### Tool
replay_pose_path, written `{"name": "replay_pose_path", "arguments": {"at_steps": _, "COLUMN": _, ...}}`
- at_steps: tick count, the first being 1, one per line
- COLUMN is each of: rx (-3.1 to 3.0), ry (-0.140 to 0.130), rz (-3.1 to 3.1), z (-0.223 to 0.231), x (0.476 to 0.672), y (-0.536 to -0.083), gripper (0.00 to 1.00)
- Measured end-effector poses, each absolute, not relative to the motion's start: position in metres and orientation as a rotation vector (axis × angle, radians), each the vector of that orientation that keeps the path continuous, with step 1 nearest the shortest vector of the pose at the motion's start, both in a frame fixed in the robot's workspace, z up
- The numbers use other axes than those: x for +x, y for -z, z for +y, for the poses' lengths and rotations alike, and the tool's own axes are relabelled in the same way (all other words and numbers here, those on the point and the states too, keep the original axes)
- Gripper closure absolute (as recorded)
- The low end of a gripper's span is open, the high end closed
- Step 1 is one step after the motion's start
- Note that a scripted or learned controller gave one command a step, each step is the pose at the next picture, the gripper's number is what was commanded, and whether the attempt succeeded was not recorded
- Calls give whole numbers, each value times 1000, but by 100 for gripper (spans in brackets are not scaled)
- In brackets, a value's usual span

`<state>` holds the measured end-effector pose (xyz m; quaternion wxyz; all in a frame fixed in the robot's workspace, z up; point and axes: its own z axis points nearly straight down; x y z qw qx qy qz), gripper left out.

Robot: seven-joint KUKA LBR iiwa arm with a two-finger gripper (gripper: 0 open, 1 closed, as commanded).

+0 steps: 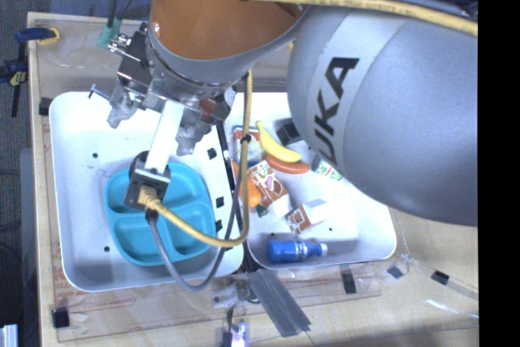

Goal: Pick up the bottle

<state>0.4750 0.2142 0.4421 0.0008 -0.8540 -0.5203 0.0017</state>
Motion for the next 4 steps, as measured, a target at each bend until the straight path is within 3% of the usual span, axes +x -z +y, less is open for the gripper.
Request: {"name": "replay_pose_path", "arguments": {"at_steps": 4, "rx": -2680, "ry": -6, "rz": -1636, "z": 219, "x": 475, "y": -442, "gripper": 0}}
